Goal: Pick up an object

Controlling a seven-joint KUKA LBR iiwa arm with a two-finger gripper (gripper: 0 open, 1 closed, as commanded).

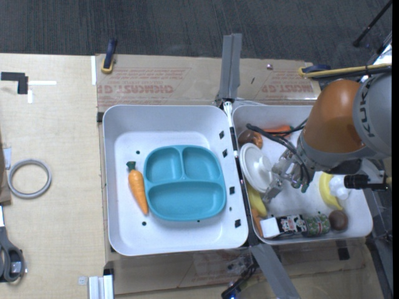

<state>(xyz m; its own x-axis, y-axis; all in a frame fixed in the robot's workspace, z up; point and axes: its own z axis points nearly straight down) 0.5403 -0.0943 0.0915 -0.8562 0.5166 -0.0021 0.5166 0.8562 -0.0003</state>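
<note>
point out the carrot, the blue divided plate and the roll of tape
carrot (138,192), camera view, middle of its orange body
blue divided plate (185,202), camera view, floor of its large lower compartment
roll of tape (12,169), camera view, upper left of the grey ring

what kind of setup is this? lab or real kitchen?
Most likely a robotics lab bench, not a kitchen: an industrial arm reaches into two white bins, toy food such as a carrot lies inside, and cardboard is clamped underneath.

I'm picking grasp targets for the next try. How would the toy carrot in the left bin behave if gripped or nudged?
The carrot looks like rigid plastic, probably light. Its tapered, rounded body may slip from fingers or roll. It lies beside the blue divided plate, which could block a sideways push.
</note>
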